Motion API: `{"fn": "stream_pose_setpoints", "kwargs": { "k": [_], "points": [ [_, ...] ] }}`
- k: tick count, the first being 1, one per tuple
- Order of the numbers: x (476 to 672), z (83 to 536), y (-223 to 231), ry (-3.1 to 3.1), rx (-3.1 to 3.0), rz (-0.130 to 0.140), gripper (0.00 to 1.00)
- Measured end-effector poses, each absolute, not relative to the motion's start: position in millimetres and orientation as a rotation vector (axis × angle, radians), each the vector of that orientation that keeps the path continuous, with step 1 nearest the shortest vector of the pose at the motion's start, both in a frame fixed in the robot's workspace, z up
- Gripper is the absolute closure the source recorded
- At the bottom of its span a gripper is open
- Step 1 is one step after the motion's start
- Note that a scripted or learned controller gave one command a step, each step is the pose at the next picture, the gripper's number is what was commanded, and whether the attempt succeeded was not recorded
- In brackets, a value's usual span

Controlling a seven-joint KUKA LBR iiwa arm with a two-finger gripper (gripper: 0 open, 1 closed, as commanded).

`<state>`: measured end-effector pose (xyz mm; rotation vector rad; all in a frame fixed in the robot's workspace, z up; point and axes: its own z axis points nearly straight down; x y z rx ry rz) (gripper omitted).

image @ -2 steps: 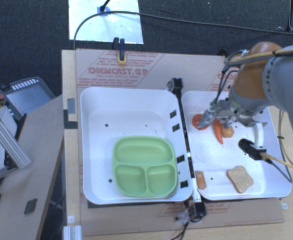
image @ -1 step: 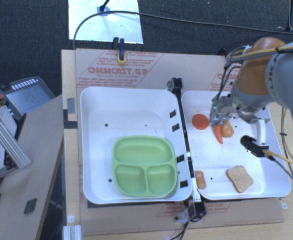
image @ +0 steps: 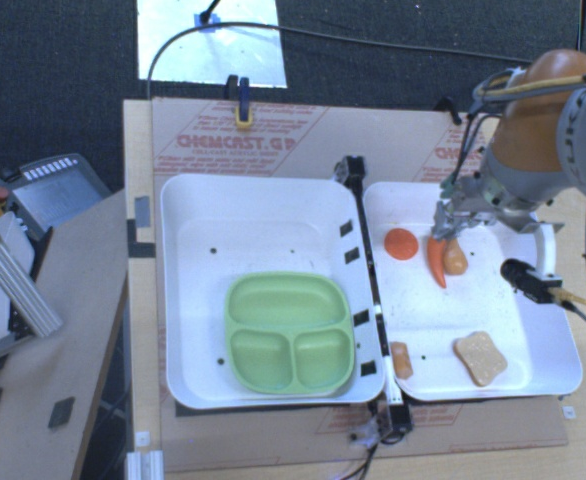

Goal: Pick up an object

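My gripper (image: 449,225) hangs over the upper middle of the right bin (image: 543,368). Directly under its tip lie a long red-orange carrot-like piece (image: 438,266) and a small tan lump (image: 458,260), side by side. The gripper's tip overlaps the top ends of both, and I cannot tell whether it touches either. An orange round slice (image: 401,244) rests just left of them. A tan bread slice (image: 480,358) lies near the bin's front, and a small orange stick (image: 401,360) sits at the front left corner.
The left bin (image: 203,228) holds a green three-compartment plate (image: 290,333) at its front right. A black divider strip (image: 363,268) runs between the bins. A black cable fitting (image: 525,278) juts over the right bin's right side.
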<state>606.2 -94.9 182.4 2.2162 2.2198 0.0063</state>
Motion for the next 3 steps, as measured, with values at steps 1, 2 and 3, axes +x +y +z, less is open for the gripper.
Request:
{"fn": "stream_pose_setpoints", "kwargs": {
  "k": [1, 2, 3],
  "points": [
    [607.7, 232.1, -95.0, 2.222, 2.213, 0.007, 1.0],
    [597.5, 236.9, -38.5, 2.233, 2.211, 0.005, 1.0],
    [576.2, 224.1, 6.4, 2.233, 2.214, 0.001, 1.0]
  ]
}}
